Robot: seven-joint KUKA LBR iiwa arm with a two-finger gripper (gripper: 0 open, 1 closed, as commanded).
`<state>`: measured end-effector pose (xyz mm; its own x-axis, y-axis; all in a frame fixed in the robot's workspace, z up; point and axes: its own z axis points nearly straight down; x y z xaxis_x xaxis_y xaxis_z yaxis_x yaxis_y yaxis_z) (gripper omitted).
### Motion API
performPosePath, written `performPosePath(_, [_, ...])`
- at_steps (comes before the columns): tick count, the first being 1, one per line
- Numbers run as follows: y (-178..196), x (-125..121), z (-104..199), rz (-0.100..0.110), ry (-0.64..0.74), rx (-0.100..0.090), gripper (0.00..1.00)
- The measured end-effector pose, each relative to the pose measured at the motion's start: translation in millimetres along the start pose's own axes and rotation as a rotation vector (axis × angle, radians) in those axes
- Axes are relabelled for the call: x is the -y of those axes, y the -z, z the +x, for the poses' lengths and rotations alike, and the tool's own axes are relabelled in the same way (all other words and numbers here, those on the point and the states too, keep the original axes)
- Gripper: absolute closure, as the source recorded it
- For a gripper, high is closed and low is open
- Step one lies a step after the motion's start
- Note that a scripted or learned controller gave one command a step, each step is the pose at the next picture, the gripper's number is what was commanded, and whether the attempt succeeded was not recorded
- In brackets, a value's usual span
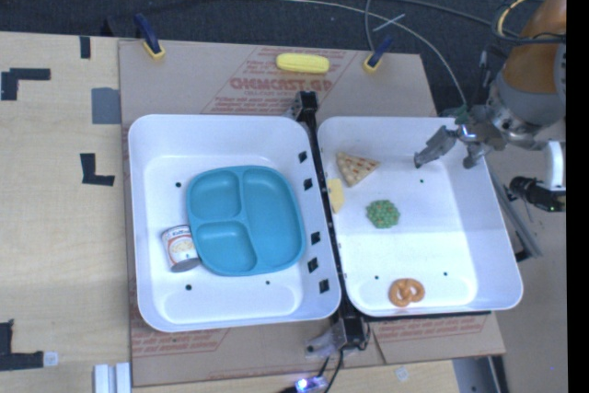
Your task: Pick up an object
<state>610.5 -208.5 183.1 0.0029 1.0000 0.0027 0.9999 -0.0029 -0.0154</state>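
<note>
The right bin [479,225] holds a tan waffle-patterned wedge [355,167], a green broccoli-like lump [383,214], a brown pretzel [406,292] and a pale yellow piece [336,195] against its left wall. My gripper [451,148] hangs over the bin's upper right corner, open, with nothing between its fingers. It is well right of the wedge and above the green lump.
The left bin [152,225] holds a blue divided plate [247,219] and a small can [180,248] beside it. A yellow banana-shaped piece [302,63] lies on the cardboard behind the bins. Two blue-and-yellow clamps [147,36] hold the cardboard's rear edge. Cables run across the dark floor behind.
</note>
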Motion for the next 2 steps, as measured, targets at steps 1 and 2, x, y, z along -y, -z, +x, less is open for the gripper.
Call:
performPosePath(1, [10, -3, 1, -0.014, 0.004, 0.003, 0.00])
performPosePath(2, [-52, 3, -4, -0.009, 0.004, 0.003, 0.00])
